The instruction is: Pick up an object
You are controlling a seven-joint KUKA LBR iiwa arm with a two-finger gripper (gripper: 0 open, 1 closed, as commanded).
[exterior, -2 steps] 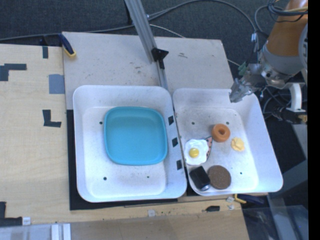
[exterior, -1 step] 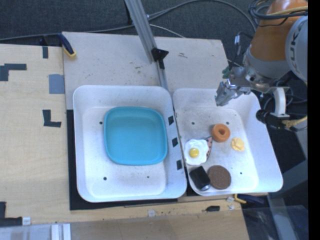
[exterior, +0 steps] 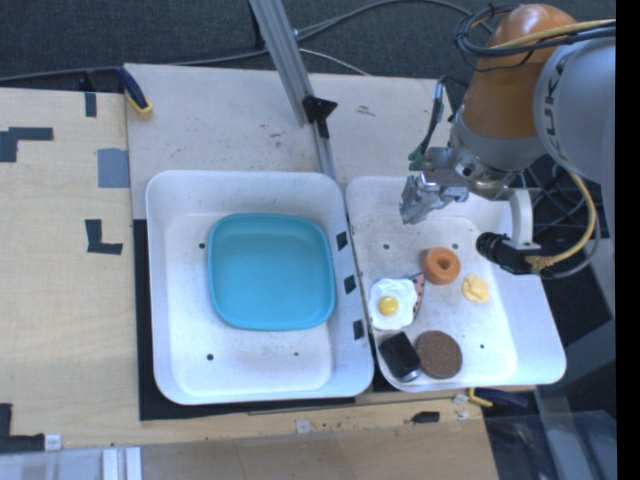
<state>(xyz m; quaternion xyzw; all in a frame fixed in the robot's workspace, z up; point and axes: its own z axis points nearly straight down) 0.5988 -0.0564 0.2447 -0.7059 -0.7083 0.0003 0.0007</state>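
**Camera view check: gripper parked over the right bin, nothing grabbed yet**

Camera view from above has the gripper [exterior: 417, 206] hanging over the far end of the right bin [exterior: 530, 363], over bare white floor. Can't honestly tell whether it's spread or closed from this angle, it's just a dark lump under the wrist. Nothing is visibly between the tips.

The pickable stuff is all bunched toward the near half of that bin: an orange donut [exterior: 441, 265] closest to the gripper, a small yellow piece [exterior: 475, 289] just beside it, a fried egg toy [exterior: 392, 303] touching a thin pinkish strip, then a brown cookie [exterior: 438, 354] and a black block [exterior: 398, 354] side by side at the near edge.

What I'd worry about: the items sit so close together that coming down on the donut could shove the yellow piece or nudge the egg. The egg and cookie are flat, so my guess is fingers would skate off them. The egg also sits right by the bin wall, tight for clearance.

Left bin [exterior: 170, 368] holds a teal plate [exterior: 270, 271], well apart. A slanted metal pole [exterior: 290, 53] crosses the far bench.
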